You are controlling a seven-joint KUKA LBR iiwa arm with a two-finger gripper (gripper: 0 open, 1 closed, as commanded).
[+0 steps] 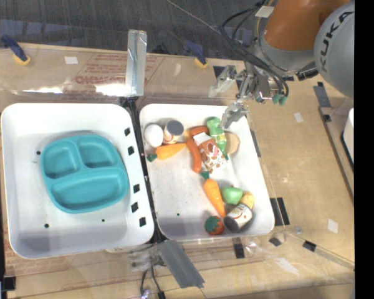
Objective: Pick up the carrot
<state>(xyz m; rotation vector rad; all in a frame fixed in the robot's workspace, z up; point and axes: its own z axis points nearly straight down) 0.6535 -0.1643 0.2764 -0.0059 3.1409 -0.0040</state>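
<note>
The claw (235,114) hangs over the right bin's (174,220) far edge, grasping nothing, its opening impossible to judge, while the carrot (213,196) lies apart among toys.

Robotics lab test bench. Evidence: plywood benchtop (299,167) under taped clear plastic sheet, tape markers on surface; two shallow white bins (25,229) fixed side by side; industrial KUKA arm (311,23) with exposed cables; toy plastic food (206,161) as test objects; teal divided tray (84,173).
</note>
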